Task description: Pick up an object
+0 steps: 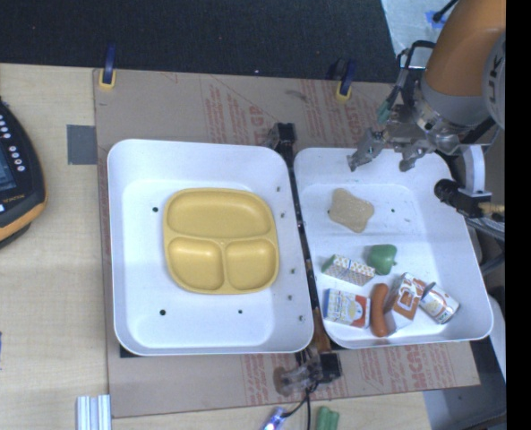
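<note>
My gripper (387, 158) hangs open over the far edge of the right bin (453, 231), with nothing between its two fingers. Below it in that bin lies a tan bread slice (350, 210). Nearer the front lie a green pepper (382, 257), a small patterned packet (349, 270), a white and blue carton (344, 307), a red sausage (379, 309), an orange and white carton (407, 298) and a small can (439, 305). The gripper touches none of them.
The left bin (140, 240) holds a yellow divided plate (220, 239). A teach pendant (1, 173) lies on the bench at far left. Clamps (108, 70) hold the cardboard sheet under the bins at the far edge.
</note>
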